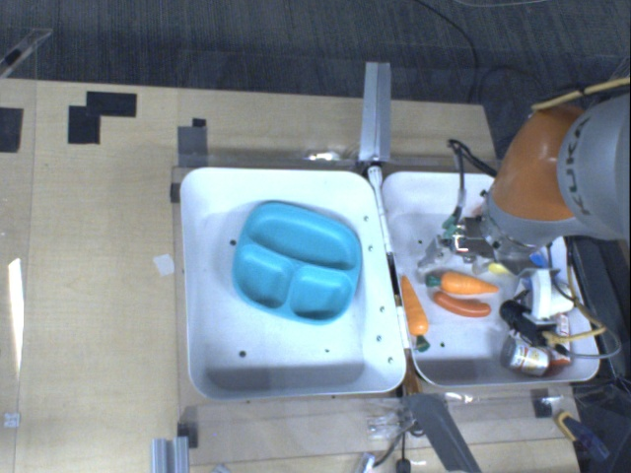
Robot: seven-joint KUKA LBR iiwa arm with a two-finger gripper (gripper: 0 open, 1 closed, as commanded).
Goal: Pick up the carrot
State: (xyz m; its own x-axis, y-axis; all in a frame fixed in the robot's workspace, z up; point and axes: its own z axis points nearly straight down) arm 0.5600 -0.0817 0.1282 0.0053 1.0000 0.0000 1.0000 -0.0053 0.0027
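Hovering in the right bin [434, 361], the gripper [455, 248] sits just up-left of the carrot [467, 284], which lies lengthwise left-to-right beside it; can't tell the gripper's state tbh.

A few white letters show on the grey arm [601, 166], on the part just past the orange band [537, 170], up and to the right of the jaws. They look like "KU", but the rest is cut off. No other words or numbers can be read.
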